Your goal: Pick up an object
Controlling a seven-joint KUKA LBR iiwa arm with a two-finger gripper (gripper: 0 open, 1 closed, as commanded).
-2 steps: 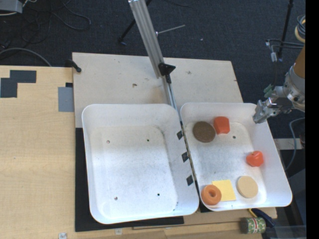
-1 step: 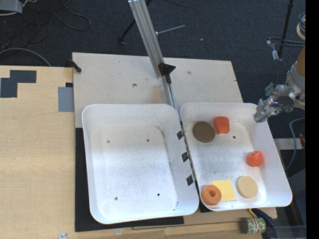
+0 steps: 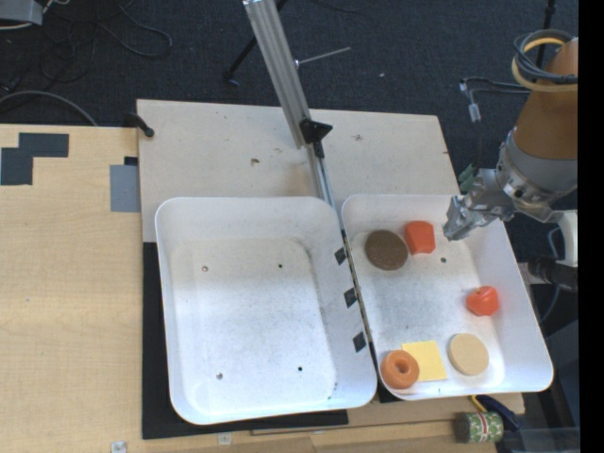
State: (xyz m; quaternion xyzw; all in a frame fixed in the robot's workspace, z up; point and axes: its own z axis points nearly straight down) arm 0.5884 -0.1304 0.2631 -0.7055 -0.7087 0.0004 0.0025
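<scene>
Left of centre, the left bin [image 3: 245, 310] offers bare floor. Rightward, the right bin [image 3: 528, 347] holds a brown disc [image 3: 386, 250], orange block [image 3: 420, 237], orange ring [image 3: 401, 369], yellow square [image 3: 425, 359], beige disc [image 3: 468, 354], red piece [image 3: 482, 300]. At its upper right rim hovers the gripper [image 3: 460, 223], grip unclear. No legible writing.

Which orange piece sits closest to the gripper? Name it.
The orange block beside the brown disc, just left of the gripper. The red-orange piece and the orange ring lie farther down the right bin.

The one camera is fixed high above the bench [image 3: 283, 130] and looks down at a slant, far enough to take in both white bins [image 3: 189, 217] fully.
</scene>
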